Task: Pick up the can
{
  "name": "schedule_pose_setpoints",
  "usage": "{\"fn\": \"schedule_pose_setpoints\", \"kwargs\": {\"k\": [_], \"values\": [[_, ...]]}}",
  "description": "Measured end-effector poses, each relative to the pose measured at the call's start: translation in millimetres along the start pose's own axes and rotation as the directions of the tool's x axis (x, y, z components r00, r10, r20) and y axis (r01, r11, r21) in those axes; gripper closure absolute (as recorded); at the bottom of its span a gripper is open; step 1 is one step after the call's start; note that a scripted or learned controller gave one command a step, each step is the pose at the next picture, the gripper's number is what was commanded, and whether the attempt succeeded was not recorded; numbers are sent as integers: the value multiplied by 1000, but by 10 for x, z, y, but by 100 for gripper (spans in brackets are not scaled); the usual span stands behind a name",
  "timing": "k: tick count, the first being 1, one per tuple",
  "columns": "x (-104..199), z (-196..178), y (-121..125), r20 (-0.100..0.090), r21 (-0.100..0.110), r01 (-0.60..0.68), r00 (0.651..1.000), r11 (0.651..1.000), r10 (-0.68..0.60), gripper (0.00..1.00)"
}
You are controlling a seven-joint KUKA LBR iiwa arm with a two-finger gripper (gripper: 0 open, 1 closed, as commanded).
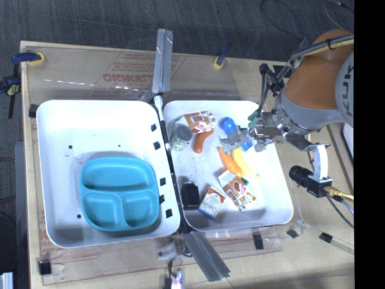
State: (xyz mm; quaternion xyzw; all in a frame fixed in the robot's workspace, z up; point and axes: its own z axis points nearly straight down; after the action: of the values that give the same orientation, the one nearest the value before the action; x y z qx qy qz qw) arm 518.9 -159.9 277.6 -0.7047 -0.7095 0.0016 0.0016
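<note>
so, bench: two white bins side by side, a divider [161, 110] between them
left bin [60, 125]: holds a blue tray [120, 192] with three compartments, lying toward the near side
right bin [271, 191]: cluttered with small things
can [179, 138]: a small greyish thing at the right bin's left edge, just beside the divider, looks like the can; it is too blurred to be sure
near the can: an orange-red sausage shape [201, 141] just to its right, a printed packet [198, 121] above that
middle of right bin: blue ball [227, 125], a yellow and orange piece [234, 160] below it
near side of right bin: black block [190, 194], small carton [210, 202], another printed packet [237, 191]
arm [313, 89]: comes in from the right, orange band above the wrist
gripper [243, 140]: over the right bin's upper right part, just beside the blue ball and the yellow piece, well apart from the can; how far open it is cannot be told, and nothing shows clearly in its grasp
</note>
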Motion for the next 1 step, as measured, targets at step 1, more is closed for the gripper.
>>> {"fn": "schedule_pose_setpoints", "kwargs": {"k": [1], "values": [[-299,875,455,0,1,80,997,997,-80,0]]}}
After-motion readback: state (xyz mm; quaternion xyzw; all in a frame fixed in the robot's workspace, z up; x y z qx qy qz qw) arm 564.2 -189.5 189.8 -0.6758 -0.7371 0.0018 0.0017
